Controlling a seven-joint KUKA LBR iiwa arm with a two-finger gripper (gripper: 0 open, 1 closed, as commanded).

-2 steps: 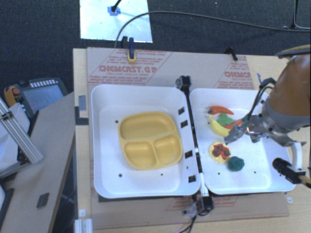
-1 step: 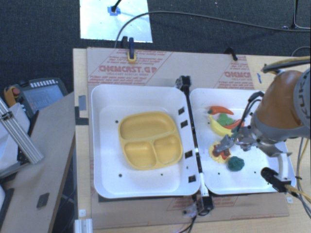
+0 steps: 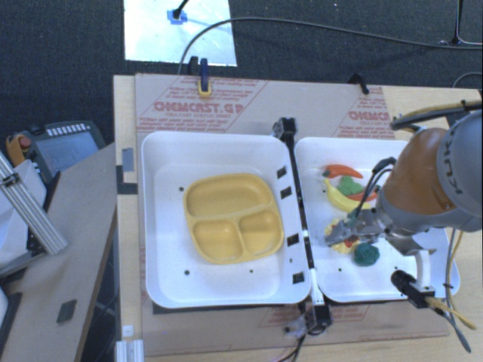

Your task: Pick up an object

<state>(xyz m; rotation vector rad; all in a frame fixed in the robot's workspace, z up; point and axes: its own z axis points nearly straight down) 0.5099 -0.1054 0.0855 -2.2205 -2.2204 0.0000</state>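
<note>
The right bin (image 3: 330, 289) holds several small toys. At its far side lie an orange-red piece (image 3: 343, 170), a green piece (image 3: 349, 183) and a yellow banana (image 3: 339, 196). A dark green round piece (image 3: 367, 255) sits nearer the front. My gripper (image 3: 341, 233) reaches in from the right and hangs low over the bin's middle, just left of the round green piece and below the banana. Small red and yellow bits (image 3: 349, 241) show right at its tip; whether they are between its fingers is unclear.
The left bin (image 3: 162, 202) carries a yellow divided plate (image 3: 230, 217). A black divider rail (image 3: 293, 202) runs between the bins. The arm's grey body and orange band (image 3: 423, 179) cover the right bin's right side. A pendant and metal rail lie off the bench at left.
</note>
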